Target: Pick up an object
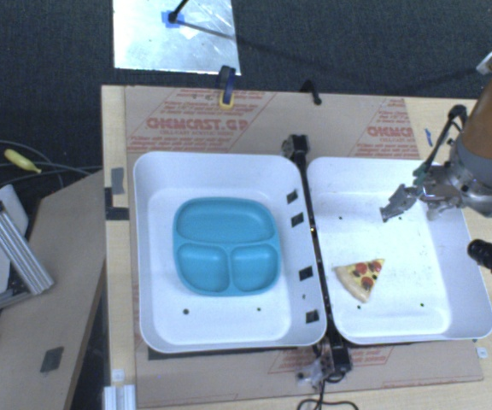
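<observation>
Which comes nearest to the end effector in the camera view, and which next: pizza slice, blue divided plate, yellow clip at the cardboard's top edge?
From the end effector, over the right bin:
1. Pizza slice, same bin, just below-left.
2. Blue divided plate, in the left bin.
3. Yellow clip, far up-left.
</observation>
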`<state>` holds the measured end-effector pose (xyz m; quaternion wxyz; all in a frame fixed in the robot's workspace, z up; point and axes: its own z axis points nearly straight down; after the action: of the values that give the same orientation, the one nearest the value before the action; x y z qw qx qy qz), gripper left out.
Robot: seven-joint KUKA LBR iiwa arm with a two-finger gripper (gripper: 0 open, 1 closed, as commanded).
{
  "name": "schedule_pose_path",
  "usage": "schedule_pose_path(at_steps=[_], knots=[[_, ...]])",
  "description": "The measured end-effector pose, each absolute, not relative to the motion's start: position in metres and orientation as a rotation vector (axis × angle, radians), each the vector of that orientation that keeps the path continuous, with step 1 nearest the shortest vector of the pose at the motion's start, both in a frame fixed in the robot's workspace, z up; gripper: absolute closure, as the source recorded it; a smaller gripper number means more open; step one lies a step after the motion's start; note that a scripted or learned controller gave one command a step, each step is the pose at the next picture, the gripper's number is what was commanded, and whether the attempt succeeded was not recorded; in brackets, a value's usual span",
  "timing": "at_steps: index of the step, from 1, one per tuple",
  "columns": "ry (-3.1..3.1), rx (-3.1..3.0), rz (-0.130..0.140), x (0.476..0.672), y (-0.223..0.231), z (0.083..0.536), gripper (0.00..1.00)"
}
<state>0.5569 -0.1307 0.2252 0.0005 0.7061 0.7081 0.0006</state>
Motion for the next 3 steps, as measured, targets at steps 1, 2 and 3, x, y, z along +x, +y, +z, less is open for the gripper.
schedule_pose_path(at_steps=[1,2,3], knots=[[2.223,2.223,0.000,0.485,-0.102,0.080,0.00],[2.218,2.218,0.004,0.488,-0.104,0.095,1.00],[2.229,2.202,0.015,0.523,-0.042,0.190,1.00]])
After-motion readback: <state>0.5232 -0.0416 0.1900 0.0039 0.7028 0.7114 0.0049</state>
